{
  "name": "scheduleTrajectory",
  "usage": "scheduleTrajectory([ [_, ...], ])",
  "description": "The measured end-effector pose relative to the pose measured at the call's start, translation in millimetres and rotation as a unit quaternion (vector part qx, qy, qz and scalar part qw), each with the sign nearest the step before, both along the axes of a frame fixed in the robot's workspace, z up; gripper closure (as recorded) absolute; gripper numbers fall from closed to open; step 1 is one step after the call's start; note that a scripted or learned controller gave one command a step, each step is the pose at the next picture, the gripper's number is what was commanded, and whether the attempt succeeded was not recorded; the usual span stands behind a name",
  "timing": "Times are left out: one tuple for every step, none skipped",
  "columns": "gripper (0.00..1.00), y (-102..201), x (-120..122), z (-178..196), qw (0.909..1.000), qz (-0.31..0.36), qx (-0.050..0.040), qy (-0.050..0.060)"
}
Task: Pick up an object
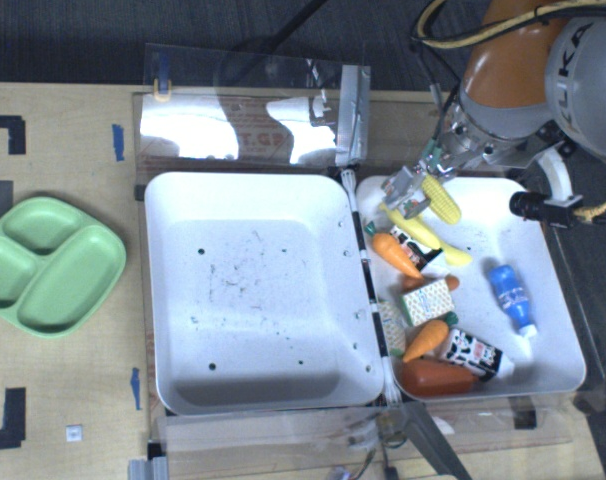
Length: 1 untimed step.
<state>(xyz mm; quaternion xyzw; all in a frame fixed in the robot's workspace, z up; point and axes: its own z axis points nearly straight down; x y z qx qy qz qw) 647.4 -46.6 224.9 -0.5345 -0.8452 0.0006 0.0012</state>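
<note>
The grey arm [543, 68] reaches in from the right, orange band up top, wrist angled down and leftward; its gripper [411, 190] hangs low (the tip looks blurred from here).

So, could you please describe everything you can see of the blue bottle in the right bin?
The blue bottle is small and looks like plastic, with a white cap at its lower end. It lies on its side on the floor of the right bin, slanted, cap toward the near right corner. It lies apart from the other items.

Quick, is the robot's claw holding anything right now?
Gripper: low over the right white bin, right beside the yellow corn cob; open or closed cannot be told, and no hold on anything is visible.
</note>
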Motion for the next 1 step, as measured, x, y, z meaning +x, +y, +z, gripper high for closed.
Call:
scheduleTrajectory([
  [1.0,-14.0,-3.7,-42.6,0.9886,-0.15,-0.0005,0.001],
])
